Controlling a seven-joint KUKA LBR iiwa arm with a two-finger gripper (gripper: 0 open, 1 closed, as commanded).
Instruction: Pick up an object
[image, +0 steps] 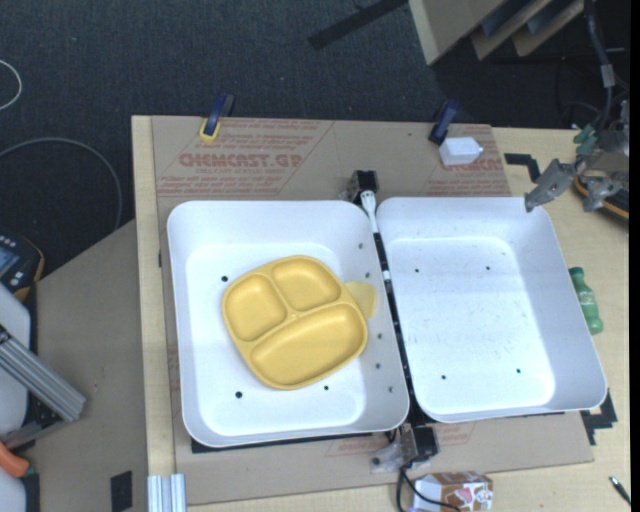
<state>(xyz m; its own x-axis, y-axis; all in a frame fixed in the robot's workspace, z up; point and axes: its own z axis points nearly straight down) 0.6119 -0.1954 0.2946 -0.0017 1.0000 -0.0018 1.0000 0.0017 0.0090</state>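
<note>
Yellow tray (293, 322): a three-compartment plate, lying flat in the left bin, slightly rotated, roughly in the bin's middle.
Yellow piece (362, 297): a small pale item just beside the tray's right edge, partly tucked under it; what it is, I cannot tell.
Left bin (200, 240): white, shallow, holds the tray and the small piece.
Right bin (480, 300): white, touching the left bin along the middle seam.
Gripper (548, 187): at the right bin's far right corner, above the rim, well apart from the tray; whether it is parted or closed, I cannot tell.
Bench (300, 150): brown board under both bins.
</note>
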